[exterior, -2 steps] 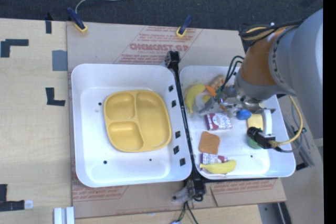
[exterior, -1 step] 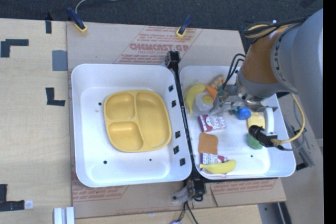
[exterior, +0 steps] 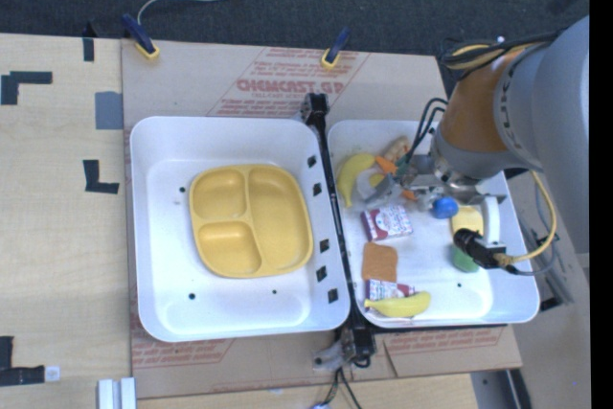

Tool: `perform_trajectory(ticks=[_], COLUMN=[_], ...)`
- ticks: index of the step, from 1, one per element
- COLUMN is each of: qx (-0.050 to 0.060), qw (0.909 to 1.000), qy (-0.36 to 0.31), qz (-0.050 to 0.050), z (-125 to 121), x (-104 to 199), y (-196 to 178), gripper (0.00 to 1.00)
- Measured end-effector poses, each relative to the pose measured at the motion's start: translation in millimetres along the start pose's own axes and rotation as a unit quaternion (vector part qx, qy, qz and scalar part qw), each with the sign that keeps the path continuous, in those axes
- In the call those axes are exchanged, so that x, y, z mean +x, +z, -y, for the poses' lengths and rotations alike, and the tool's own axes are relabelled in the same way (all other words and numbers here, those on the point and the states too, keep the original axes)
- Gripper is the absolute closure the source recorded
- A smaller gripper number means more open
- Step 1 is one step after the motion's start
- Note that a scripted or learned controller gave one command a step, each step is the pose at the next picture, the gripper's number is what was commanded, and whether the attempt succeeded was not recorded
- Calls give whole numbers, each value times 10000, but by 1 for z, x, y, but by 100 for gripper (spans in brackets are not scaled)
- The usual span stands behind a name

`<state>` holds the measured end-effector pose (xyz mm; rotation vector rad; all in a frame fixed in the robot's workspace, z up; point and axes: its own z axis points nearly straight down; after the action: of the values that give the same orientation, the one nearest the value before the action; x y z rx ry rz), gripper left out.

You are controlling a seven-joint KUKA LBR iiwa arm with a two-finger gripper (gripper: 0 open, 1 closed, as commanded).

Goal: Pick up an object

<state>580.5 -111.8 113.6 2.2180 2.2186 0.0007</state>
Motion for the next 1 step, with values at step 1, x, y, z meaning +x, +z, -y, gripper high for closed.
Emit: perform_trajectory(ticks=[1], qx=[8], qw=[10000], qy=[-4], qz=[-6], z=[0], x=[1], y=[-9], gripper=[100])
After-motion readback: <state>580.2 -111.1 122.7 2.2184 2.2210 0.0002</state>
